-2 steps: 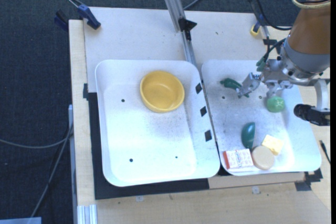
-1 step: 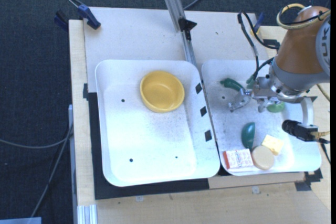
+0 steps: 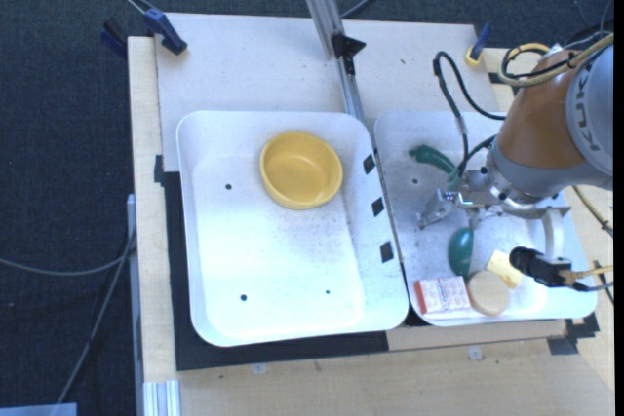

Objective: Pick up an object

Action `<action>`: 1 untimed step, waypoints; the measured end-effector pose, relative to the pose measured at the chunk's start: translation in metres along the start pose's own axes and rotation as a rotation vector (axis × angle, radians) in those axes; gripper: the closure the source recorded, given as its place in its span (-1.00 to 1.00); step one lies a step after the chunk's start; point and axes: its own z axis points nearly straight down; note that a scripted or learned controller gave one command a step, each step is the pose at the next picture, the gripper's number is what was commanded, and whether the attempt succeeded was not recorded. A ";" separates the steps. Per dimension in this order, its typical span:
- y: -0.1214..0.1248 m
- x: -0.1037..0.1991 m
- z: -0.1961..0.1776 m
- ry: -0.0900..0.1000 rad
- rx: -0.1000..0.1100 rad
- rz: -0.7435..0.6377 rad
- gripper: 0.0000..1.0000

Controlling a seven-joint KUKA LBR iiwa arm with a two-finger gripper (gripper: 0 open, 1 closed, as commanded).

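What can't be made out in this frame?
- Gripper in the camera view: too small and blurred against the right bin to judge its state.
- Right bin's far side: covered by the arm.
- Label on the small box: too small to read.
- Green object: identity unclear, partly behind cables.

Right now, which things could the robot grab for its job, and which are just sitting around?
For the job:
gripper in the right bin
green oval thing
round tan thing
small red and white packet
dark green thing
yellow bowl in the left bin

Just lying about:
blue clamp
black cables
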 end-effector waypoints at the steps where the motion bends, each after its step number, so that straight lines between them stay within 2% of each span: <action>1: 0.000 0.001 0.023 0.000 -0.005 0.000 -1.00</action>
